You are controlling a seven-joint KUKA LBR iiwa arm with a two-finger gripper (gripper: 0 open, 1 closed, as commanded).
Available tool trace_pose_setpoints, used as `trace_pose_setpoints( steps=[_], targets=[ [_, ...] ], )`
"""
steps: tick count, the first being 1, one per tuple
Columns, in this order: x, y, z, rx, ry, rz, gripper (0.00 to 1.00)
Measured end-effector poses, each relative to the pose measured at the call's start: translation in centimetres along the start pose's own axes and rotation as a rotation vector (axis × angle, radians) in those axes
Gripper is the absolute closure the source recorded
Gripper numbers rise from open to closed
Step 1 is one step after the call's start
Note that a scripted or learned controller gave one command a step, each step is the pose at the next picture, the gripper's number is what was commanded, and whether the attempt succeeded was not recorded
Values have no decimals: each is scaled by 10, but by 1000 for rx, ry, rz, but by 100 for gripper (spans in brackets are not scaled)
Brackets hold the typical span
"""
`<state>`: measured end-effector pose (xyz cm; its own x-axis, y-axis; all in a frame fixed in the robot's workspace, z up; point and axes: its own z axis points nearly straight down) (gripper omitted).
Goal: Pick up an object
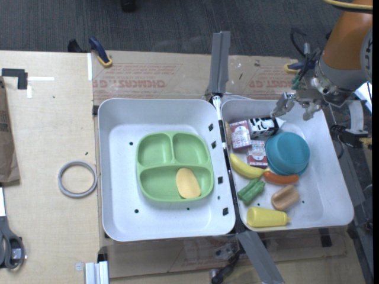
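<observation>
My gripper point(296, 107) hangs over the back of the right bin point(331, 176), its two fingers spread apart with nothing between them. Just in front of it and to its left lies a black-and-white item point(262, 123). Below that are a blue bowl point(288, 152), two red packets point(240, 135) point(258, 153), a banana point(244, 166), an orange carrot point(282, 178), a green pickle point(251, 190), a brown bun point(285, 197) and a yellow container point(266, 217).
The left bin point(115, 176) holds a green divided plate point(166, 158) with a yellow oval piece point(188, 183) in its front section. A grey divider post point(219, 61) stands between the bins at the back. A ring point(77, 178) lies on the bench at left.
</observation>
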<state>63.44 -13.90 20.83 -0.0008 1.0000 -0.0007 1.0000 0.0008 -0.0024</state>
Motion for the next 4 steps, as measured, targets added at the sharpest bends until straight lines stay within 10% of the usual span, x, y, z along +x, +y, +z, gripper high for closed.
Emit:
trace_pose_setpoints(
  steps=[1, 2, 3, 4],
  targets=[
    [-48, -34, 103, 0, 0, 36, 0],
    [-48, -34, 103, -1, 0, 36, 0],
    [-48, -33, 94, -1, 0, 38, 100],
    [-48, -33, 94, -1, 0, 38, 0]
  ],
)
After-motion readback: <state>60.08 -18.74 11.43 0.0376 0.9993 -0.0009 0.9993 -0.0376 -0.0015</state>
